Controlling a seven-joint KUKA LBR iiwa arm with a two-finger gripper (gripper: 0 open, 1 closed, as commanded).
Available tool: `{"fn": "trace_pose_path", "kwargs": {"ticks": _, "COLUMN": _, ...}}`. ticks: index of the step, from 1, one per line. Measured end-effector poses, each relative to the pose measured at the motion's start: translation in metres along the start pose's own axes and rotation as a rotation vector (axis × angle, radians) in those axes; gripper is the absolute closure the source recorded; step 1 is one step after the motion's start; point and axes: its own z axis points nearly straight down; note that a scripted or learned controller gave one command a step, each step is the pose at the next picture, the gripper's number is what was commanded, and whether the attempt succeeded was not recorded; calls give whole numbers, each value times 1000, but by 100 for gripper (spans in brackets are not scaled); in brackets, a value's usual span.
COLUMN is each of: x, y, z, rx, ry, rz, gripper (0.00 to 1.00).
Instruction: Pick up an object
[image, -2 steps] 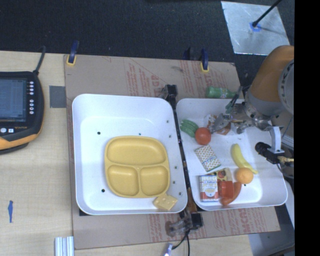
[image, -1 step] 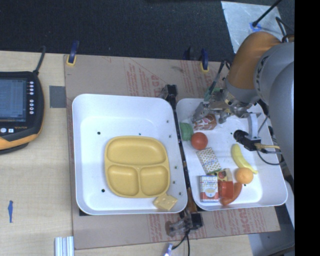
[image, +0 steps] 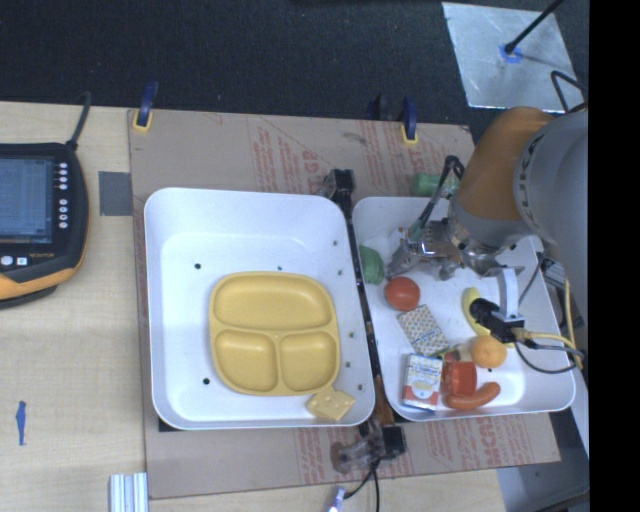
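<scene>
Overhead, the gripper (image: 432, 250) hangs above the right bin (image: 385, 215); its grip I cannot tell. Nearby lies a round tomato (image: 403, 293); a smooth yellow tray (image: 273, 332) sits left.

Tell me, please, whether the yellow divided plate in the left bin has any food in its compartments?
Empty. The yellow divided plate lies flat in the left bin, and all three compartments show bare yellow surface. The cheese wedge lies outside it, on the bin floor.

The bins (image: 180, 230) look like smooth, glossy white plastic. The yellow tray (image: 272, 332) is matt plastic. The surface (image: 70, 400) is pale wood, overlaid with brown cardboard (image: 250, 150).
</scene>
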Motion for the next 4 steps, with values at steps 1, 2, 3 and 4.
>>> {"fn": "trace_pose_path", "kwargs": {"ticks": 1, "x": -26, "y": 44, "z": -2, "rx": 16, "ry": 12, "rz": -2, "gripper": 0}}
{"fn": "trace_pose_path", "kwargs": {"ticks": 2, "x": -85, "y": -39, "z": -99, "rx": -2, "ry": 0, "rz": 3, "gripper": 0}}
{"fn": "trace_pose_path", "kwargs": {"ticks": 3, "x": -93, "y": -47, "z": -6, "rx": 1, "ry": 2, "rz": 1, "gripper": 0}}
{"fn": "trace_pose_path", "kwargs": {"ticks": 4, "x": -95, "y": -46, "z": -18, "rx": -1, "ry": 0, "rz": -2, "gripper": 100}}
